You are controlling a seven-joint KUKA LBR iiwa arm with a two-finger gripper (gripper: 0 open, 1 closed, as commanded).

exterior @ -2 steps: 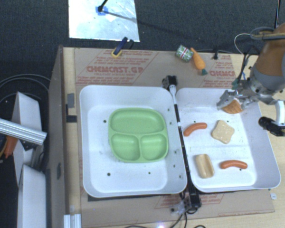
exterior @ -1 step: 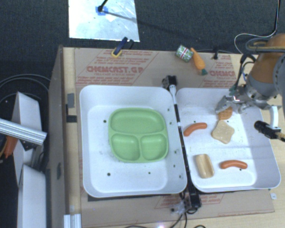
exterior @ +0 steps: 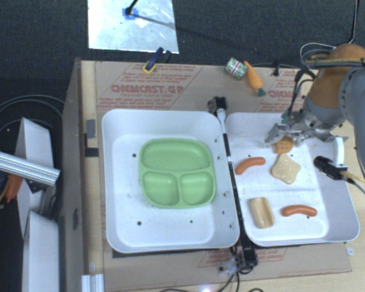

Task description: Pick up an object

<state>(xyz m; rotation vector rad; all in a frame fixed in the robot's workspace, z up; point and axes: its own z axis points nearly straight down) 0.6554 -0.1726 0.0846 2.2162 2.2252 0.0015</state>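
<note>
Close around jaws (exterior: 284,136) (grip impossible to tell): cookie (exterior: 284,145), bread (exterior: 285,169), sausage (exterior: 250,164).

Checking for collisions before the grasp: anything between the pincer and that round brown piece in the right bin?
Nothing visible. The pincer hangs right over the round brown piece, with no item between them. Nearest neighbours, the pale bread chunk and the sausage, lie nearer the camera, apart from it.

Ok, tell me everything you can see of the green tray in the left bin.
The green divided tray is pale green, smooth and plastic-looking, a rounded rectangle with three compartments: one wide one along the far side, two smaller ones side by side nearer the camera. It lies flat and right side up, about mid-floor in the left bin, apart from the walls. Nothing sits in it.
</note>
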